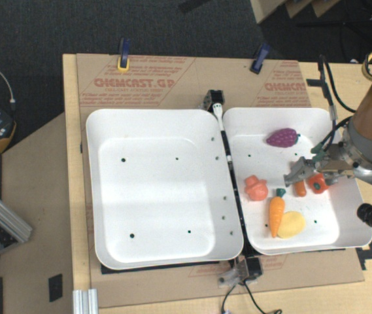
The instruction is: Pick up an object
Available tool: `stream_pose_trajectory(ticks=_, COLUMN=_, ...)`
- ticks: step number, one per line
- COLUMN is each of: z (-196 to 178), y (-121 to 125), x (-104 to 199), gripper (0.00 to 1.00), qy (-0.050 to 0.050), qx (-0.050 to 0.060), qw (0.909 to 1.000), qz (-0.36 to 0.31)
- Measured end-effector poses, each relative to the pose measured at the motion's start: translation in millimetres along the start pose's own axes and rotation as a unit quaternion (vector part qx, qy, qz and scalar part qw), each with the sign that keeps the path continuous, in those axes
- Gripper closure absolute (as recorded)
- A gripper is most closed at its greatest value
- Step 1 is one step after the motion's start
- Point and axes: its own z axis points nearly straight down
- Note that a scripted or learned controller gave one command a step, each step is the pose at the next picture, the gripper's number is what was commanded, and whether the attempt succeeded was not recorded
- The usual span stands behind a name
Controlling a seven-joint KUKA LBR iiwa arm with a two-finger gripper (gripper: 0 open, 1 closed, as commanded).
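Observation:
All the objects lie in the right bin [323, 120]. My gripper [307, 175] hangs low over the bin's right half, reaching in from the right. Directly under and against it lies a small red and orange piece [318, 184], partly covered by the gripper. A purple bunch of grapes [282, 137] rests toward the back. At the bin's left side sits a pink-orange fruit [256, 188]. An orange carrot [276, 215] and a yellow fruit [292, 224] lie side by side near the front, touching. A tiny green bit [280, 192] sits just above the carrot.
The left bin [101, 175] adjoins the right one along a black divider [228, 169]. Both stand on a cardboard sheet [172, 77] held by blue clamps at the back. Cables [329, 97] run along the right bin's far right corner.

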Motion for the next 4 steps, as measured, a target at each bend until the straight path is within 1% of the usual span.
stream_pose_trajectory(ticks=1, z=128.3, y=-9.0, x=17.9, gripper=0.0, qy=0.002, qx=0.006, qw=1.0, qz=0.0)
stream_pose_trajectory(ticks=2, z=110.5, y=-5.6, x=15.9, gripper=1.0, qy=-0.001, qx=-0.002, qw=1.0, qz=0.001)
stream_pose_trajectory(ticks=3, z=-10.0, y=-4.2, x=74.1, gripper=1.0, qy=0.0, qx=-0.006, qw=1.0, qz=-0.004)
stream_pose_trajectory(ticks=4, z=-104.2, y=-5.0, x=163.5, gripper=1.0, qy=0.002, qx=-0.006, qw=1.0, qz=-0.006)
